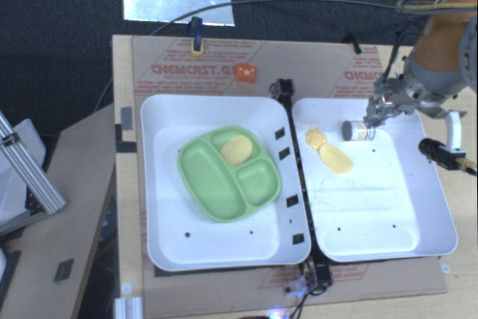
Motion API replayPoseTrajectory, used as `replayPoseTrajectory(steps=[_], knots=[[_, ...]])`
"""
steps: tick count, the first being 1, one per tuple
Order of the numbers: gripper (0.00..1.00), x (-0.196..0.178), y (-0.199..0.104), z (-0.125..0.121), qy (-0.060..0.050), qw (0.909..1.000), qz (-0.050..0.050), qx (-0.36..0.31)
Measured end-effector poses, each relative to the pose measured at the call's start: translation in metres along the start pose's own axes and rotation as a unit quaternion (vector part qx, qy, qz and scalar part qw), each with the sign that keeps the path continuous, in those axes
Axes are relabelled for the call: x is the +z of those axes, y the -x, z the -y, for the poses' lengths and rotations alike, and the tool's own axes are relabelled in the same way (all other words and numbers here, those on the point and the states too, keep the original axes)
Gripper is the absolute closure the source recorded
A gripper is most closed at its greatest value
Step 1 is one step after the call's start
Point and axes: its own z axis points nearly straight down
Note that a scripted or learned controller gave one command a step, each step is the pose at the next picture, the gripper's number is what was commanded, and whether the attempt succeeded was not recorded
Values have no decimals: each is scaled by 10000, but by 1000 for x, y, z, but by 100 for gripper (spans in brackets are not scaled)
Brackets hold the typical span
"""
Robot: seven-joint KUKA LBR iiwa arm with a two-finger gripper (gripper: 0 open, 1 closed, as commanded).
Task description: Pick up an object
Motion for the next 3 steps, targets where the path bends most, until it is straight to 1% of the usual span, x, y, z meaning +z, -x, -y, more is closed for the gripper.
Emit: replayPoseTrajectory(steps=[1,2,3], knots=[[100,-25,0,-1,-11,10000,-2,-4],[100,-17,-47,15,-33,10000,-12,-20],[100,-20,-110,28,-32,10000,-14,-25]])
